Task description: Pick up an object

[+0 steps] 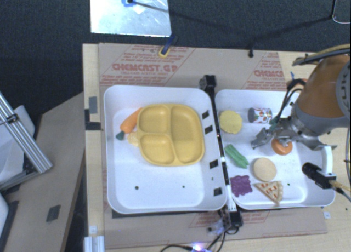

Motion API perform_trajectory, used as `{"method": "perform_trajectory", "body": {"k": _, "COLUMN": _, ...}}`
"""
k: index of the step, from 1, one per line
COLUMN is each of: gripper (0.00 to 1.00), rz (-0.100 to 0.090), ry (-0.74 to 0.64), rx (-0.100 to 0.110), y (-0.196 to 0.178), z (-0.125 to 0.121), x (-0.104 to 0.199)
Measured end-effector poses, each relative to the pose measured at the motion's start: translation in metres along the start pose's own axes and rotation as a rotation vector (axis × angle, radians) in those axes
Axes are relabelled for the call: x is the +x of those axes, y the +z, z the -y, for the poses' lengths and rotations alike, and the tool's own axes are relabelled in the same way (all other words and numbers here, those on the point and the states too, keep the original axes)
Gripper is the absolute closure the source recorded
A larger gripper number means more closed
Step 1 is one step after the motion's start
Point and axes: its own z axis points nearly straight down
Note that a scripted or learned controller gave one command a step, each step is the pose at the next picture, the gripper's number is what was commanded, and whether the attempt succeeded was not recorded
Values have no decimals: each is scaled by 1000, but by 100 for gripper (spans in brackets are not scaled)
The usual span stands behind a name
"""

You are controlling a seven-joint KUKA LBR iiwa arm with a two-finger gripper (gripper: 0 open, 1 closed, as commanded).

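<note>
Glossy white plastic bins (164, 199), smooth yellow plastic tray (167, 134), matt cardboard sheet (148, 66)

Two shallow white bins (164, 204) side by side on bench. Printed cardboard sheet (148, 64) under both bins, red lettering along far edge. Shiny metal plate (130, 5) on dark floor beyond bench. Yellow clip (164, 52) at cardboard's far edge. Black clamps (208, 81) along seam between bins. Metal frame rails (19, 136) at left.
</note>
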Motion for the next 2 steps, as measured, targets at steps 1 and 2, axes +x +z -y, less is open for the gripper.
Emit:
{"method": "perform_trajectory", "body": {"k": 1, "gripper": 0, "rz": 0, "ry": -1, "rx": -6, "y": 49, "z": -2, "x": 1}}
{"method": "perform_trajectory", "body": {"k": 2, "gripper": 100, "rz": 7, "ry": 0, "rx": -15, "y": 36, "z": -4, "x": -2}}
